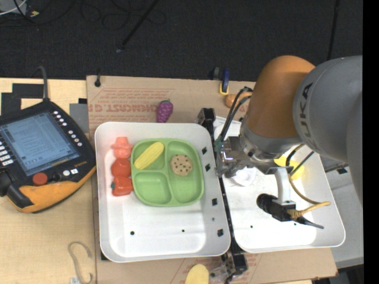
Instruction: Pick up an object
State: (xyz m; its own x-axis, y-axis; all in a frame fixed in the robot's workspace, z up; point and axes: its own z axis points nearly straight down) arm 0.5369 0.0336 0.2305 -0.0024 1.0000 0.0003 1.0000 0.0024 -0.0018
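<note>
The gripper (230, 160) hung low over the right bin (331, 229), close to its left wall. A white lump (243, 176) lay just beside it and looked like the easiest thing to grab. To do it well, I thought the gripper should line up right over the lump, go straight down and squeeze gently (no bumping the wall). The big arm (320, 111) hid a lot, so I could not tell if the gripper was spread or pressed together. A yellow thing (299, 169) peeked out under the arm.
</note>
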